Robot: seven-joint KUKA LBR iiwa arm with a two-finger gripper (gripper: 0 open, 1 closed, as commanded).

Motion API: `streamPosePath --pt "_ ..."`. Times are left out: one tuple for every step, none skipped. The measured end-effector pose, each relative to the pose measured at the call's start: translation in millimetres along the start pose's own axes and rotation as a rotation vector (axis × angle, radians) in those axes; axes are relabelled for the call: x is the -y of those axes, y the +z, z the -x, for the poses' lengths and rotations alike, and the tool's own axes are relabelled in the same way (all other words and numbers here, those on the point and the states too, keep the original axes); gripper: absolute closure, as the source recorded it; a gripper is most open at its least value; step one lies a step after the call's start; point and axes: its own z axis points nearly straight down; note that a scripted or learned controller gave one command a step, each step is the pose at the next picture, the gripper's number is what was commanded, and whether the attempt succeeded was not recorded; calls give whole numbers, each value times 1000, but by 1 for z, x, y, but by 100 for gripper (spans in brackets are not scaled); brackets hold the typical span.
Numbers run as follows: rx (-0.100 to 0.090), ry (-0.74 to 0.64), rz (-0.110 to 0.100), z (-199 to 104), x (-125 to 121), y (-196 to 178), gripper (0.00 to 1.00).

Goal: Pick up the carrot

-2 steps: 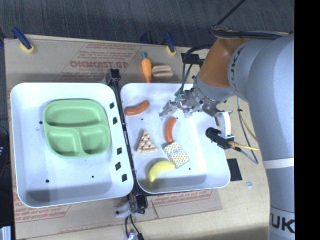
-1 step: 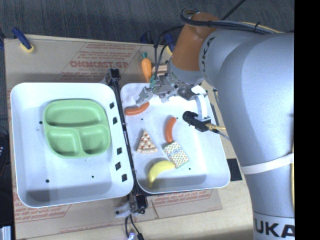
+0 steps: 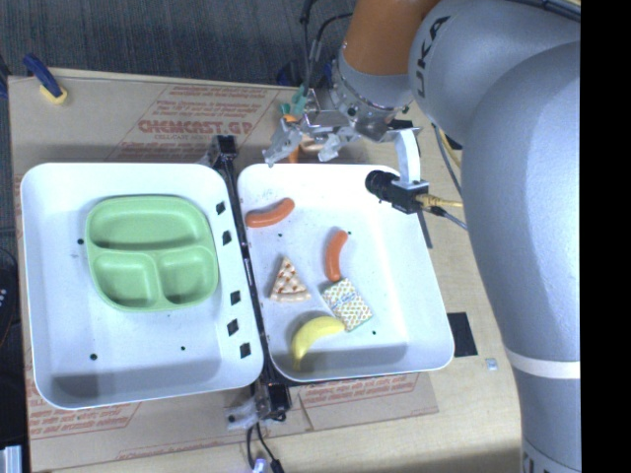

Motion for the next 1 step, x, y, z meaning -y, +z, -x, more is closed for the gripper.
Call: streamPosePath --pt "0 133 -5 -18 33 61 0"
